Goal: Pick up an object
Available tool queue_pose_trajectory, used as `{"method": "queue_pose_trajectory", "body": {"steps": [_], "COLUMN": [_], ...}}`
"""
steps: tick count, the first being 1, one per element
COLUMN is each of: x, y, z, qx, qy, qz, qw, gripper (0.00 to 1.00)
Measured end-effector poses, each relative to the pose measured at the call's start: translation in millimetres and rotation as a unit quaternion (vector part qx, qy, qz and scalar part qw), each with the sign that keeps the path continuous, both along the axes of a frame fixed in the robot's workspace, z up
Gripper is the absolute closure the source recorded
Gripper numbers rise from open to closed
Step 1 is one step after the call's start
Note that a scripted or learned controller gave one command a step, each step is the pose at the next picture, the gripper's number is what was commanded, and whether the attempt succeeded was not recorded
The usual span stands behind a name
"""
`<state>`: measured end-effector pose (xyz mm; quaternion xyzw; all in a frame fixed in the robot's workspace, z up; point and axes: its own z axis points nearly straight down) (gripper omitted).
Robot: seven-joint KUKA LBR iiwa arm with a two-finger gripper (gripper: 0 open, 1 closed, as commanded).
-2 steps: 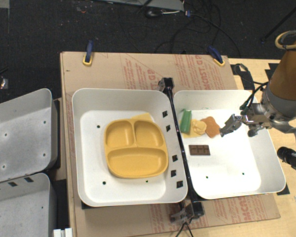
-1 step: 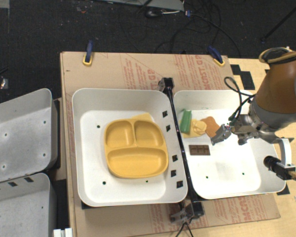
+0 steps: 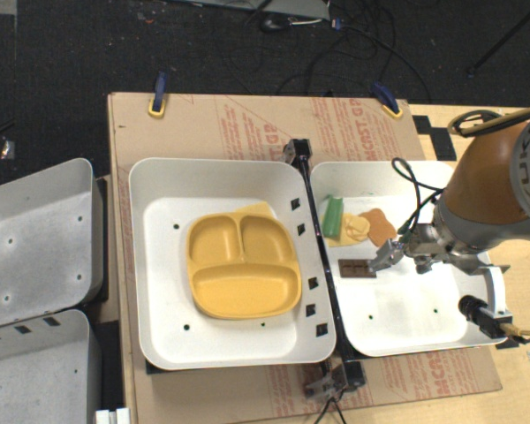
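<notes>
Over right bin [image 3: 406, 334] | tool [image 3: 382, 261] grip state unclear | brown block [image 3: 354, 268] beside

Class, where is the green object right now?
The green object lies in the right bin, near its upper-left corner, beside the divider and touching the orange pieces.

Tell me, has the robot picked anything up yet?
Not yet. Done: the arm has reached into the right bin. In hand: nothing I can see; the hand sits low beside a small dark brown piece. Left: grab something, maybe that piece, the green block or the orange piece, and lift it.
</notes>
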<state>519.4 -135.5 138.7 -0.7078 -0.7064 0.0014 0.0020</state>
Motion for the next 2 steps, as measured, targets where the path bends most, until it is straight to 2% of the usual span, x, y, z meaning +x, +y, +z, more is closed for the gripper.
{"method": "queue_pose_trajectory", "body": {"steps": [1,2], "x": [-1,0], "y": [1,0], "z": [-50,-37], "qx": [0.0001,-0.0002], "qy": [0.000,-0.002], "qz": [0.000,-0.001], "qw": [1.0000,1.0000], "gripper": [0.00,1.00]}}
